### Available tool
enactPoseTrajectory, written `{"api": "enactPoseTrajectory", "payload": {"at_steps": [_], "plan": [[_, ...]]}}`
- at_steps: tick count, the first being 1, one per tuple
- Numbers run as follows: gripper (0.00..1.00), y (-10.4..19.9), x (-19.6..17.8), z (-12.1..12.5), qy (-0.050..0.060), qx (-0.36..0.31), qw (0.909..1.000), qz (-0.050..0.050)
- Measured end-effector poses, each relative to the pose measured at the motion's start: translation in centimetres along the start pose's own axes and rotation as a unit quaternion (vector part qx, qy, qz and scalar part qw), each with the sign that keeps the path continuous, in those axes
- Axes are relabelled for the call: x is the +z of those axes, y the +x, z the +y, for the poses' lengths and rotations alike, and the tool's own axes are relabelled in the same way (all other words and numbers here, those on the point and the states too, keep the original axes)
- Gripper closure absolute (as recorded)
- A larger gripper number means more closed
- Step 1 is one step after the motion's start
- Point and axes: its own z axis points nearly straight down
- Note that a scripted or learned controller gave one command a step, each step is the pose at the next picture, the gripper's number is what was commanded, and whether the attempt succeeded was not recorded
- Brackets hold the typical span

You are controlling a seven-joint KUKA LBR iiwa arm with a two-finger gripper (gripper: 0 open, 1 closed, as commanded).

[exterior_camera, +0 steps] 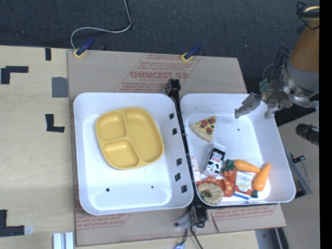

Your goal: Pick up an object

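Gripper parked over the right bin, nothing grabbed yet

The gripper [255, 107] hangs spread open and empty; the triangular pizza-slice toy [204, 128] lies apart at its 8 o'clock, long axis running 10-to-4.

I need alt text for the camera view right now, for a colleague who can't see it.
The gripper hangs over the right bin's upper right corner, its jaws open and holding nothing, with a pizza slice, milk carton and carrots lying below it. The left bin holds a yellow divided plate.
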Motion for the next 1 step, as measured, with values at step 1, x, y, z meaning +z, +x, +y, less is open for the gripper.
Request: {"api": "enactPoseTrajectory", "payload": {"at_steps": [1], "plan": [[0.0,5.67,15.03,-0.62,0.002,0.0,1.0,0.001]]}}
